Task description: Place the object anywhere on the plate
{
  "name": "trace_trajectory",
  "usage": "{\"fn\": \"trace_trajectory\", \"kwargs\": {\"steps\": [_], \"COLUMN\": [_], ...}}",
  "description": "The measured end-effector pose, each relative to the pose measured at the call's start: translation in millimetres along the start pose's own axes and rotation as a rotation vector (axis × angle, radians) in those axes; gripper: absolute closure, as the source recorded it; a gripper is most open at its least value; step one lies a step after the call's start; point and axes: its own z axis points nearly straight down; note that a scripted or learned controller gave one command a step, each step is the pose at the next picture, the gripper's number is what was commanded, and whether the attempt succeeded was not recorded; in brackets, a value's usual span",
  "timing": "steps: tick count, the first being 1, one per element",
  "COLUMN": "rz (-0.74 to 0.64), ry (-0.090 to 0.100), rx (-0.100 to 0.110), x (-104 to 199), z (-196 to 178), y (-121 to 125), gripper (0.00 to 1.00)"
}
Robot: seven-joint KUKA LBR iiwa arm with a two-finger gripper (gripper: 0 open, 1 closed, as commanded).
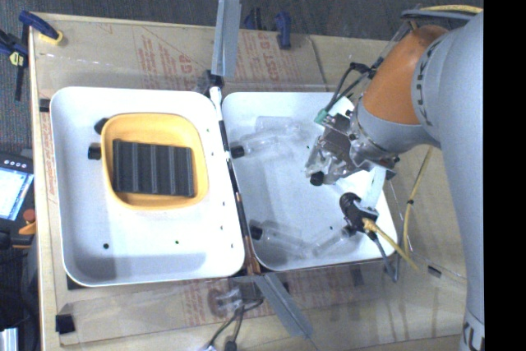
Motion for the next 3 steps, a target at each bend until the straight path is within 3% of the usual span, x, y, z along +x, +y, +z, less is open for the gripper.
{"fn": "trace_trajectory", "kwargs": {"steps": [1,2,3], "rz": [-0.233,-0.355,-0.355], "ry": [-0.001,-0.002,-0.002], "rx": [-0.001,0.002,0.001], "x": [98,152,152], "z": [-38,17,16], "y": [5,-3,-3], "gripper": [1.0,1.0,0.0]}}
